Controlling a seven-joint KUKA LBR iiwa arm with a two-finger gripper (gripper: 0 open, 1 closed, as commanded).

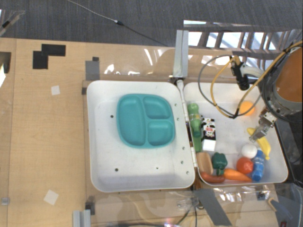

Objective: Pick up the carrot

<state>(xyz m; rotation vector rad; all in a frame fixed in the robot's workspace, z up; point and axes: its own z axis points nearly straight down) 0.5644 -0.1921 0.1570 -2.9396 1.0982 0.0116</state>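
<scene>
orange carrot (237,175) is lying on its side along the near wall of the right bin (283,174), pointing across the bin. taking the carrot as landmark: a red sausage-like piece (213,178) is lying just to its left, touching or nearly touching its tip; a dark green broccoli piece (219,161) is standing just behind that end; a tan bread-like block (204,162) is sitting further left, against the divider. a red tomato (245,165) is sitting just behind the carrot's right end, with a blue bottle-like item (258,168) just right of it and a white ball (249,151) behind the tomato. a yellow banana (264,146) is lying right of the ball.

gripper (259,133) is hanging well behind the carrot, above the white ball and banana, apart from the carrot; cannot tell how its jaws are standing. nothing is showing between them.

far left of the carrot, a teal divided plate (145,120) is resting in the left bin (106,174).
</scene>
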